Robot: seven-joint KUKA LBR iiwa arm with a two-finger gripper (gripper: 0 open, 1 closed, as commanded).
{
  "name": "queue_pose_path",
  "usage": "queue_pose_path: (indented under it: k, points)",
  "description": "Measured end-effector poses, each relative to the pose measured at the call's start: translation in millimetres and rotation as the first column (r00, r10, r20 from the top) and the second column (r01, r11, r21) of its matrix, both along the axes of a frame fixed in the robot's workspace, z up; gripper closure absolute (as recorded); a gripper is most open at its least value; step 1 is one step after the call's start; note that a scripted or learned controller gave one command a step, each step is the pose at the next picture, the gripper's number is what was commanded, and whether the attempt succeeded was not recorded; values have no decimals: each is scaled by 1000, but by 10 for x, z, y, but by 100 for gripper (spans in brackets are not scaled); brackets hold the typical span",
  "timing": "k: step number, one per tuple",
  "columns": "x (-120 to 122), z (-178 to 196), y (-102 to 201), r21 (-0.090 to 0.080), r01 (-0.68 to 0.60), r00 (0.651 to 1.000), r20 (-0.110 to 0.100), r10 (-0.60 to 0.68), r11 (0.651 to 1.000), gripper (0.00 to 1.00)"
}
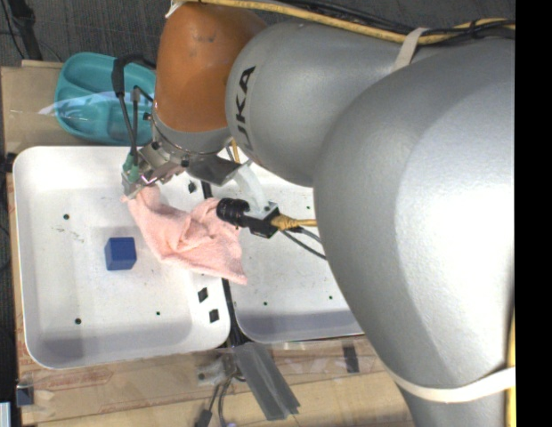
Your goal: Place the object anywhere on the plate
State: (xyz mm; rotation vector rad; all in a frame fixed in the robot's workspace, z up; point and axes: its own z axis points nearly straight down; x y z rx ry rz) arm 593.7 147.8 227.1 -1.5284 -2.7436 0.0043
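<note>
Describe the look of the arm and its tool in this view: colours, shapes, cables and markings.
The arm is bulky, rounded and glossy grey, with an orange band above the wrist and dark "KA" lettering beside it. A yellowish cable runs along its top. The tool is small, metallic, with green parts; a black connector with a yellow lead sits nearby.

A soft pink cloth (191, 234) lies crumpled in the left white bin (44, 265), near its right wall. A small blue block (120, 253) sits flat in the same bin, apart from the cloth.
</note>
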Motion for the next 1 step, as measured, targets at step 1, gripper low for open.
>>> queue_pose_path:
  k: [1]
  points:
    - [-296,-1160,363,11,29,999,27,-30,1000,100]
